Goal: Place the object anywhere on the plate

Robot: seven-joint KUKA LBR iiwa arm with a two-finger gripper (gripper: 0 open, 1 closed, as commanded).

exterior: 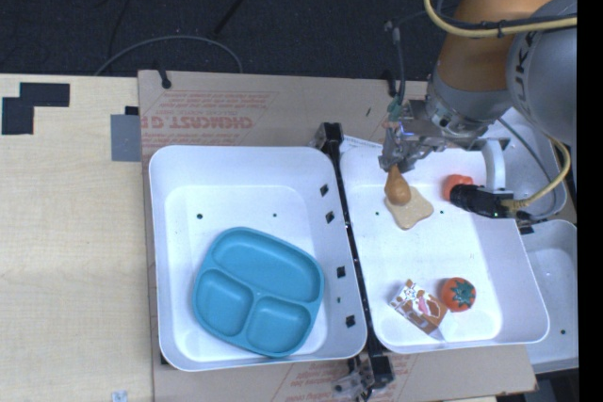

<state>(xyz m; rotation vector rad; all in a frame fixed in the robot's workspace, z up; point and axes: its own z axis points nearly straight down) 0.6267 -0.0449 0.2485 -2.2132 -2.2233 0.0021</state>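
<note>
**Gripper over the pear-shaped piece in the right bin**

Where the cardboard sheet (pixel 217 113) shows above the bins, red printing runs across it upside down; the letters are too faint and inverted to read with confidence. Similar red printing shows on the cardboard strip below the bins, also unreadable. A grey arm link at the top right carries dark letters, cut off by the frame.

Reaching in from the right, the arm's gripper (pixel 399 161) hangs over the upper left part of the right bin (pixel 528 325). Just beneath its tip sits a small brown pear-shaped object (pixel 397 186), its narrow end pointing up toward the gripper. Whether the fingers are spread or closed, or touching the piece at all, cannot be told from this angle. The brown object rests against a tan bread-like slice (pixel 413 211) lying flat on the bin floor.

Also in the right bin: a red-orange item (pixel 459 184) near the right wall, partly behind a black part of the arm's rigging; a tomato-like red fruit with a green top (pixel 458 294) toward the lower right; and a small printed packet (pixel 417 305) just left of it, its print too small to read.

In the left bin (pixel 170 202) lies a blue plate with three compartments (pixel 257 290), set toward the lower middle, with nothing on it. The brown piece is well apart from the plate, across the divider between the bins.
</note>
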